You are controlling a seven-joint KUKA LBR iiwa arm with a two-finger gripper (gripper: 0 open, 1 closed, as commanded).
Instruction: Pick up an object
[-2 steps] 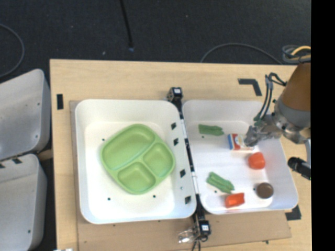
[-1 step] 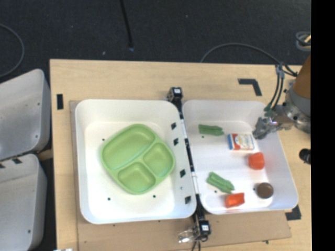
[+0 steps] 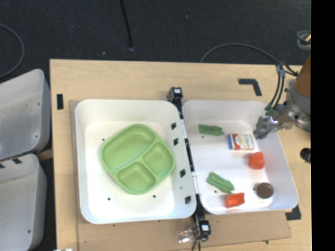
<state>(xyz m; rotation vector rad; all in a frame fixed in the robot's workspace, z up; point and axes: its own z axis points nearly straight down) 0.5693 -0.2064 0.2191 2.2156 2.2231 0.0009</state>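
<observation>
Nothing is picked up yet. The pincer (image 3: 263,125) hangs over the top right rim of the right bin (image 3: 282,205), and I cannot tell if it is gripping. The little box (image 3: 241,141) lies just beside it, with the orange cup (image 3: 256,160) near below. Both sit close to the right wall. The middle of the bin has more free room

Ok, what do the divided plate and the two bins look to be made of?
The divided plate looks like moulded plastic: uniform light green, matte, with soft rounded ridges between its three compartments. The left bin and right bin look like thin formed white plastic, smooth with a slight sheen and rounded corners, though painted metal cannot be ruled out from this view.
</observation>
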